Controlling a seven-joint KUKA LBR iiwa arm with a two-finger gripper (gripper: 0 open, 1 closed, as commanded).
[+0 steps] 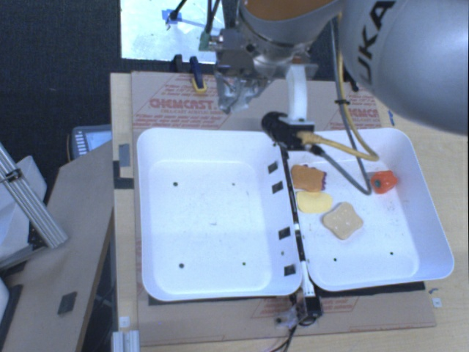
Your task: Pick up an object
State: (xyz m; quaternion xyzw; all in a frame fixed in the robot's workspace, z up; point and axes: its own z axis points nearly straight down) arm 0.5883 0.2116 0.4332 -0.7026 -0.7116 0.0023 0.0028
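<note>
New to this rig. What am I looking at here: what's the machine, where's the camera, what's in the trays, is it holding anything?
One fixed camera looks down at a slant on a bench. The big grey and orange shape at the top is a robot arm, reaching in from the right. Its claw hangs above the far edge of the left bin; nothing is visible in its grip. The right bin holds four small items: an orange-brown piece, a yellow piece, a tan piece and a small orange-red object. Cables trail over that bin.

Single fixed camera above the bench (124, 196), looking down at a slant, both white bins (212, 141) in frame, arm (410, 42) close before the lens
</note>
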